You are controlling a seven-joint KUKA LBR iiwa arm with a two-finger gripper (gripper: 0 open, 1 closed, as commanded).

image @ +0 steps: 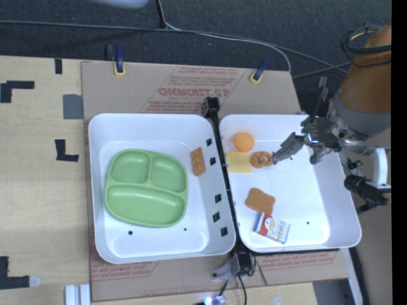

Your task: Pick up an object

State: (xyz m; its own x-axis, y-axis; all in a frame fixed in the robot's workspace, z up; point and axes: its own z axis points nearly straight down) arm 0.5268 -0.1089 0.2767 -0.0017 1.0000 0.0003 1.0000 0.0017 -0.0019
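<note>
Grey arm's two-finger gripper (284,151) over right white bin (331,234), finger state unclear, tip touching small brown doughnut-shaped piece (260,159), round orange ball (244,142) just beside

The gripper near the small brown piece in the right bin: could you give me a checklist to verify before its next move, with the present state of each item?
1. Gripper is over the right bin: ok.
2. Gripper tip is beside the small brown food piece: ok.
3. Brown piece is between the fingers: cannot tell.
4. Brown piece stands apart from its neighbours: not ok; the yellow block touches it and the orange ball lies close.
5. The brown bread-like piece and the small printed packet lie away from the gripper: ok.
6. Left bin's green divided plate is away from the arm: ok.
</note>
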